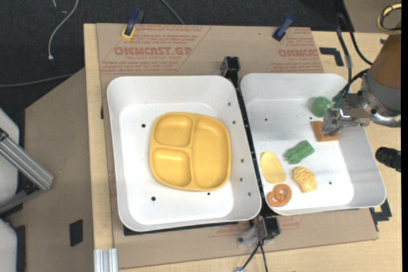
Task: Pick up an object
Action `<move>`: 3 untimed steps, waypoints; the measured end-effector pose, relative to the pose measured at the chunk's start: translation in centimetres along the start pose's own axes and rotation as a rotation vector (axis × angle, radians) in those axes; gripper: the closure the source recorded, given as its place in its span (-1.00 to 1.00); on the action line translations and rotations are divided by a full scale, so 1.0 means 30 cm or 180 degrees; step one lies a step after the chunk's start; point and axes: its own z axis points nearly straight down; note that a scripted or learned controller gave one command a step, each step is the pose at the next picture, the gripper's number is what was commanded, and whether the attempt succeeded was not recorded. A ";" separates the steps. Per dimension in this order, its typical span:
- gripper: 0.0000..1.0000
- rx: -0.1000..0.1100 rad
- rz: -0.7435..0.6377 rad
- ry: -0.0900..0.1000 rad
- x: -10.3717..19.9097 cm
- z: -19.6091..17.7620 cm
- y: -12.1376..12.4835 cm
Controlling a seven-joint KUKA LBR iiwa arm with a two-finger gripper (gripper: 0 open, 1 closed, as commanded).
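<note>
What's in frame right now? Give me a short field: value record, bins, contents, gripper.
left bin: holds a yellow divided plate
right bin: holds six small items
items: green lump, orange block, green piece, pale yellow piece, yellow corn-like piece, orange ring
gripper: low over the orange block, at the right bin's far right
grasp: cannot tell

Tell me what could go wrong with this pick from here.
The pincer sits low over the small orange block, with the round green toy close behind; closing could nudge or catch the wrong piece. The block lies near the right white bin's far wall, so a push might slide it away instead of lifting it.
</note>
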 end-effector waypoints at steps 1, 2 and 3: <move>1.00 -0.0001 0.0001 0.0000 0.023 0.000 0.010; 1.00 0.0001 0.0002 0.0000 0.050 0.004 0.019; -1.00 0.0001 0.0002 0.0000 0.050 0.004 0.019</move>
